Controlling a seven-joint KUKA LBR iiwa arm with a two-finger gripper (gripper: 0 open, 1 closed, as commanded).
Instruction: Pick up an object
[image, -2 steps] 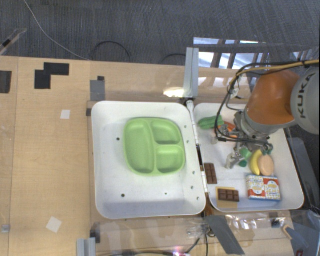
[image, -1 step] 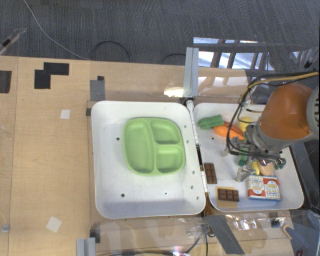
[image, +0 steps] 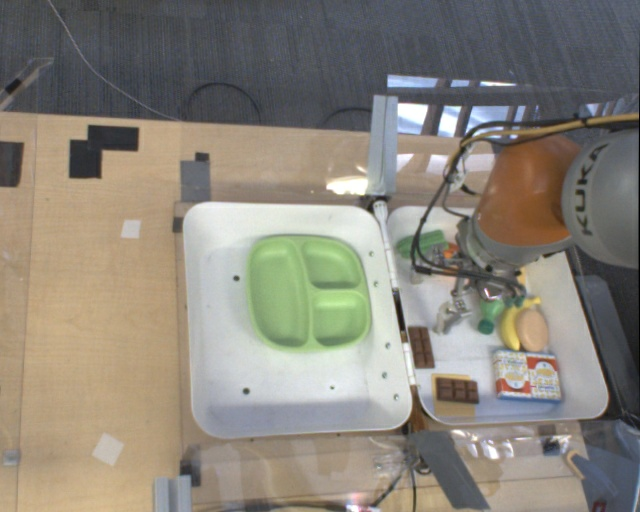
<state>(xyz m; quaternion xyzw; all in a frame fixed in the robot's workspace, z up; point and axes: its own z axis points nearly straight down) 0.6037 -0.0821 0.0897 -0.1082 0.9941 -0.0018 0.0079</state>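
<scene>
The end effector (image: 452, 315) hangs low in the right bin (image: 590, 395), empty; how wide it stands I cannot tell. Just beyond it lie a green piece (image: 487, 322) and a banana (image: 511, 328); nearer the camera sit 2 chocolate bars (image: 456, 389). Best centre over 1 isolated item, then descend squarely.

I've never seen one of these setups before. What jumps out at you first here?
The bright green divided plate draws the eye first, lying in the middle of the left white bin. Next comes the big arm with its orange band, reaching in over the right bin, its gripper low among small items: chocolate bars, a little printed box and toy food pieces.
</scene>
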